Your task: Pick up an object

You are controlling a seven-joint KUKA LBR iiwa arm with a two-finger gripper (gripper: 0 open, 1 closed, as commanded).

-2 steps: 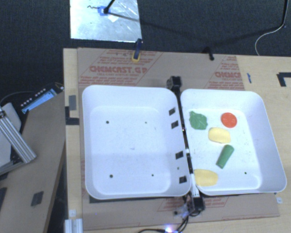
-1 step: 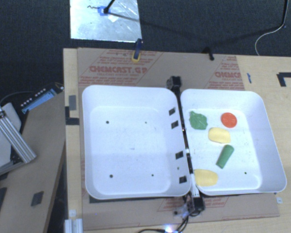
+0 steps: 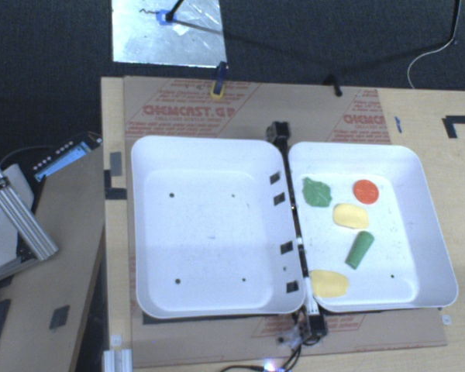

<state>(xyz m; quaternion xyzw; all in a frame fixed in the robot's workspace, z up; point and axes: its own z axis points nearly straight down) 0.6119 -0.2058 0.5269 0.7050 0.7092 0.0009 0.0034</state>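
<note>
The right bin holds several small toy food items. A flat green leafy piece lies near its left wall. To its right sits a round orange-red piece. Just below them rests a pale yellow lump. A green cylinder lies tilted under that. A second yellow piece sits in the bin's near left corner.
The left bin stands beside the right one, joined by a black hinge strip. Both rest on a cardboard sheet. A shiny metal plate lies at the back. An aluminium frame stands at far left.
</note>
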